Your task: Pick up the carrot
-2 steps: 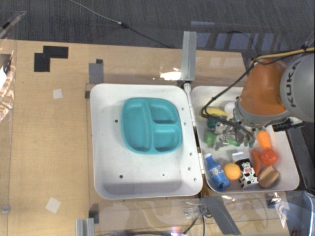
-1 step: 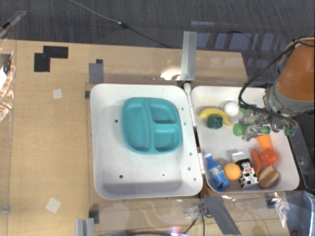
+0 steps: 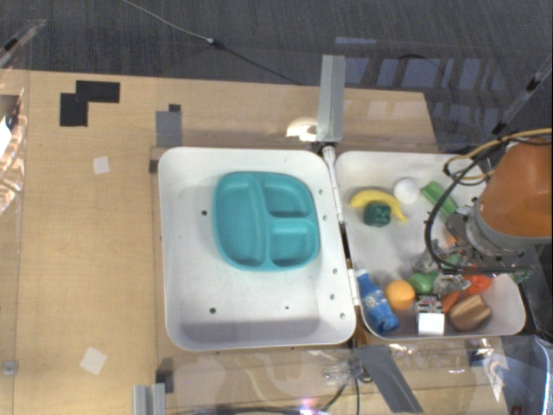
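The carrot (image 3: 476, 282) is an orange-red piece in the near right part of the right bin (image 3: 406, 240), partly hidden under the arm. A green tuft (image 3: 423, 281) lies just to the left of the wrist and may be its leafy end. My gripper (image 3: 449, 271) hangs low over this spot, beneath the grey wrist and the orange band (image 3: 518, 190), with cables around it. The arm's own body hides whether anything sits in the gripper.
The right bin also holds a banana (image 3: 376, 201), a dark green piece (image 3: 377, 216), a white ball (image 3: 405, 188), a blue bottle (image 3: 377, 302), an orange (image 3: 399, 295), a white cube (image 3: 429, 322) and a brown lump (image 3: 469, 312). A teal divided plate (image 3: 264, 220) lies in the left bin (image 3: 186, 258).
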Controlling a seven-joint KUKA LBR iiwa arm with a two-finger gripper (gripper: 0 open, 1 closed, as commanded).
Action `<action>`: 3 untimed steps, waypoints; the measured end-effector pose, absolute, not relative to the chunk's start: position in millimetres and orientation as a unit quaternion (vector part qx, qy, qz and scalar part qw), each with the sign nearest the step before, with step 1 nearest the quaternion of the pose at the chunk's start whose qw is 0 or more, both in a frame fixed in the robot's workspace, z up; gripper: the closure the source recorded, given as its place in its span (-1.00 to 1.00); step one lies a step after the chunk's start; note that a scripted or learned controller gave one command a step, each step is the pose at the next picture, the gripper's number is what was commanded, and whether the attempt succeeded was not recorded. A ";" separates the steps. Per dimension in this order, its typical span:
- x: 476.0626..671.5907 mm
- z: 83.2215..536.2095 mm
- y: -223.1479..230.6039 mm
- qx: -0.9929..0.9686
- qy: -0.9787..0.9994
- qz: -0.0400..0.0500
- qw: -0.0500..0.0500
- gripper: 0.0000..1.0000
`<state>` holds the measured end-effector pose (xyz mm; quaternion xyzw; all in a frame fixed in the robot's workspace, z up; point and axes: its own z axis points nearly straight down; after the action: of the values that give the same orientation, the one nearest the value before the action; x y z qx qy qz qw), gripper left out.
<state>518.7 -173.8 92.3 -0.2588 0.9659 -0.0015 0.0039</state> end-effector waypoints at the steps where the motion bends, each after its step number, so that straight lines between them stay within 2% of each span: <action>1: 532.2 135.6 -129.6 -0.399 0.917 -0.003 0.006 1.00; 2: 559.6 181.2 -205.1 -0.504 0.864 -0.004 0.005 1.00; 3: 518.6 126.8 -153.3 -0.580 0.814 -0.014 0.011 1.00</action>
<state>518.6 -153.3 126.8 -0.5800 0.8145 -0.0137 0.0106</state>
